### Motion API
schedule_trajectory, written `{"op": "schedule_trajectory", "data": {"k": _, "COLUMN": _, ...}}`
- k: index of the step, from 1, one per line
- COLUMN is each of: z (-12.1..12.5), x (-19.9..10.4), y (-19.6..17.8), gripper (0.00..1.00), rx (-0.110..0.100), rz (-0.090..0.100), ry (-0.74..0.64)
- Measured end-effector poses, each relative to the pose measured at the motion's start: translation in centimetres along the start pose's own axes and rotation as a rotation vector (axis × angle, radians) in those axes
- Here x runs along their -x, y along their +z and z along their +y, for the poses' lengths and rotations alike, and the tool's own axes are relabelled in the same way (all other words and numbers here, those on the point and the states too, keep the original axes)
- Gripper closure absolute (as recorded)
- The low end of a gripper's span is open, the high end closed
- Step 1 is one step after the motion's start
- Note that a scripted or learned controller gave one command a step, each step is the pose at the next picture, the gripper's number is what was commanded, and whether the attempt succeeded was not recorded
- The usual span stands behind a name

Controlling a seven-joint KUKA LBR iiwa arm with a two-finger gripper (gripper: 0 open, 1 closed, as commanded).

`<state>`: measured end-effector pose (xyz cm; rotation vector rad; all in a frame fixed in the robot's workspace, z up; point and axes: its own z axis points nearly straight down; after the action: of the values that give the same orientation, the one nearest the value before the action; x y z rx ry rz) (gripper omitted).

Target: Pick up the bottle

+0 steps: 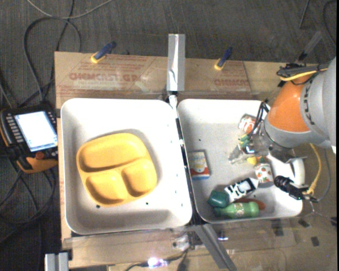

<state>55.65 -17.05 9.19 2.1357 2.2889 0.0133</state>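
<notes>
Bottle (240,209), green, lies on its side along the near wall of the right bin (214,117), a dark green round piece (217,198) at its left end and a black-and-white item (239,188) just above it. The claw (244,149) hangs over the bin's right half among small cluttered things too blurred to name, and I cannot tell how it is set, with the grey and orange arm (296,114) covering the bin's right wall. Open floor lies around a small card (199,165) toward the divider, while a yellow tray (117,167) takes the left bin (73,208).
</notes>
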Motion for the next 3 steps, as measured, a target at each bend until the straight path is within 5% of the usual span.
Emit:
{"op": "schedule_trajectory", "data": {"k": 1, "z": 0.0, "x": 0.0, "y": 0.1, "gripper": 0.00, "rx": -0.001, "rz": -0.001, "ry": -0.001}}
{"op": "schedule_trajectory", "data": {"k": 2, "z": 0.0, "x": 0.0, "y": 0.1, "gripper": 0.00, "rx": -0.001, "rz": -0.001, "ry": -0.001}}
{"op": "schedule_trajectory", "data": {"k": 3, "z": 2.4, "x": 5.1, "y": -9.8, "gripper": 0.00, "rx": -0.015, "rz": -0.002, "ry": -0.007}}
